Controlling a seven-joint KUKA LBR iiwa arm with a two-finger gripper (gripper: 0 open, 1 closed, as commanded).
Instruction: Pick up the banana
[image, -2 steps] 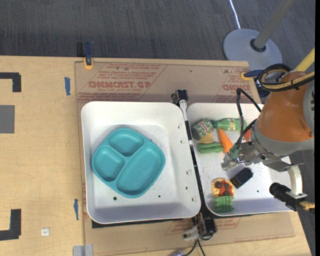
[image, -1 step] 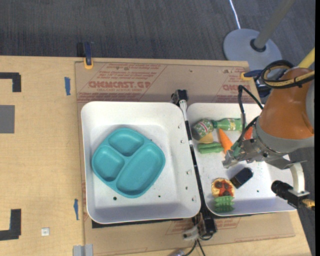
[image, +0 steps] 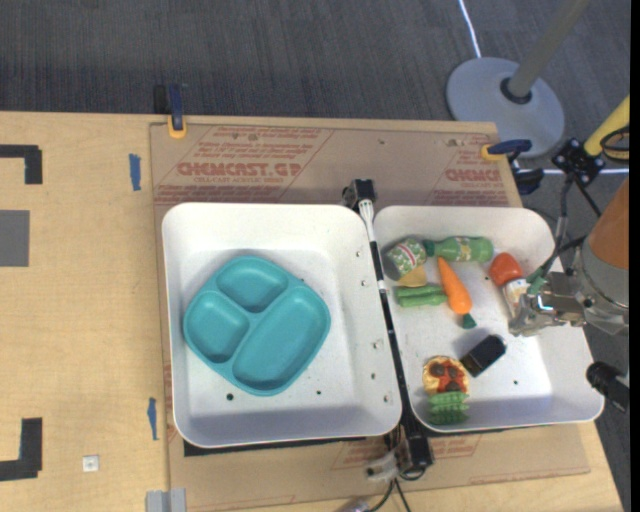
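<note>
- Banana (image: 517, 296): probably the pale yellowish piece at the right side of the right bin (image: 530, 385), just below a red toy vegetable (image: 505, 268). Too small and too covered to be sure.
- End effector (image: 528, 312): directly at that pale piece, reaching in from the right over the bin's edge. Apart or together: cannot tell from this angle. Nothing visibly clamped.
- Step in hand, as a judgement: the approach or grasp attempt at the banana, with no lift yet confirmed.
- Next move, as a judgement: needs a firm closure across the fruit's narrow width, then a straight rise clear of the red vegetable and the bin wall. Slip is a risk if only the tip is caught.
- Others in the right bin, one of each: green bottle (image: 450, 248), orange carrot (image: 455, 290), green pod-like piece (image: 420, 295), black block (image: 483, 353), small red and yellow item (image: 446, 374), green ridged item (image: 448, 407).
- Left bin (image: 330, 240): one teal divided plate (image: 257, 325) with three compartments.
- Two white bins in all, side by side and touching, on a tan worktop (image: 80, 300).
</note>
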